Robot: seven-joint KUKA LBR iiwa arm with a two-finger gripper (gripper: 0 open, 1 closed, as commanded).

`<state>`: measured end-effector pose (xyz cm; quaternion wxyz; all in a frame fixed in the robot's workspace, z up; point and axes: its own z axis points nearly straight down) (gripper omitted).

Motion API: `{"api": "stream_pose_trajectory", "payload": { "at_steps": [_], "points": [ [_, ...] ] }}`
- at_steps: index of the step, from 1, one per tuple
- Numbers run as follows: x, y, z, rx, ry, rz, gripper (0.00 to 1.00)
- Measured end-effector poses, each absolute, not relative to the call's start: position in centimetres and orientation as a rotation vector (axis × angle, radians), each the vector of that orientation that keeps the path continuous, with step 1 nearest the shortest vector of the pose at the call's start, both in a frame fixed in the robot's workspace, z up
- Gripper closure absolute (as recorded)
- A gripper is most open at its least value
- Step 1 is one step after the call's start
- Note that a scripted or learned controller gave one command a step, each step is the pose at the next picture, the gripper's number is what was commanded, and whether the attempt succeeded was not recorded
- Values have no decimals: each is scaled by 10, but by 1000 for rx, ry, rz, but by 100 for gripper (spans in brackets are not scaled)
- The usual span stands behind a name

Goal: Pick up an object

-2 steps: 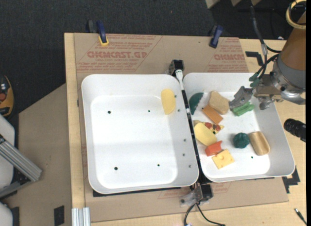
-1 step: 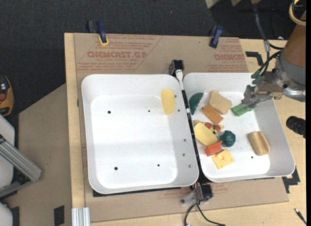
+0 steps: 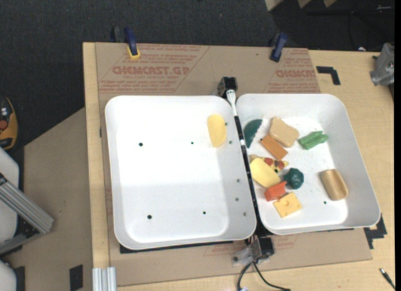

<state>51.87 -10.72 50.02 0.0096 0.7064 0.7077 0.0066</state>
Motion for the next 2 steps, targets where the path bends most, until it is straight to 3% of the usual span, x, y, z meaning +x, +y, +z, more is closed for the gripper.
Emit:
{"api": "stream_pose_trajectory", "payload": {
  "at_steps": [1,2],
  "points": [
    [489,-50,329,2227,2237,-16,100],
    [479,-39,545,2207,2212,25,100]
  ]
}}
